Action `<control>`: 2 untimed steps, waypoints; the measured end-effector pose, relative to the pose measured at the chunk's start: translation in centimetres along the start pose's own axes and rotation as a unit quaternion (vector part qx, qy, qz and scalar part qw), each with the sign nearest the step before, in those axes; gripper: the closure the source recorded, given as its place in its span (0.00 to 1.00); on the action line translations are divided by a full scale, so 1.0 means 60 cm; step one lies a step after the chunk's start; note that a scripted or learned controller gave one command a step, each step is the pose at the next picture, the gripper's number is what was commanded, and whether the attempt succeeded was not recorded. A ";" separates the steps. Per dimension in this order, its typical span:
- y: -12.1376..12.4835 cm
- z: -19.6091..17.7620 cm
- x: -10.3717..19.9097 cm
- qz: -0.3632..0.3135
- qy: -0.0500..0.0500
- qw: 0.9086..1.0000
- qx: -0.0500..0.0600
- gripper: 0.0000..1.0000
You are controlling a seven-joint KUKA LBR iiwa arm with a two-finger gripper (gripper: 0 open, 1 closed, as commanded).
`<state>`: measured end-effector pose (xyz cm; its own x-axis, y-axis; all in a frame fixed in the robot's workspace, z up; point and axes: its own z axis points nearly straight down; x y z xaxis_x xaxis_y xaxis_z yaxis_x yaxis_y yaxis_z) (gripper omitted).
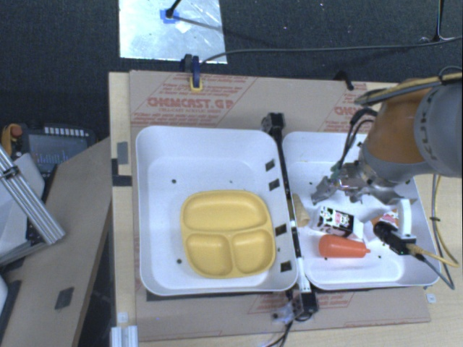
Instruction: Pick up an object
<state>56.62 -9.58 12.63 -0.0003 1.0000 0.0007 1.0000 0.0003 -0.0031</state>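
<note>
Nearest us in the right bin (318,277) we've got an orange carrot-looking thing (343,247) lying on its side, and just behind it, pretty much touching, a small black-and-white carton (335,220). Over in the left bin (155,194) sits a yellow divided plate (226,231), toward the near side. We see the grey arm (405,139) coming in from the right, with its gripper (329,185) low over the right bin, just beyond the carton. Honestly we can't tell if the claw is spread or pinched, and we see nothing between its fingers.
</note>
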 end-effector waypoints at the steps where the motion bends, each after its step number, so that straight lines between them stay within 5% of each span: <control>1: 0.000 0.073 0.000 0.000 0.000 1.000 -0.001 0.00; 2: 0.002 0.052 0.000 0.000 -0.001 1.000 -0.003 1.00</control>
<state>56.75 -9.59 9.50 -0.0001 1.0000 -0.0004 1.0000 0.0001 0.0022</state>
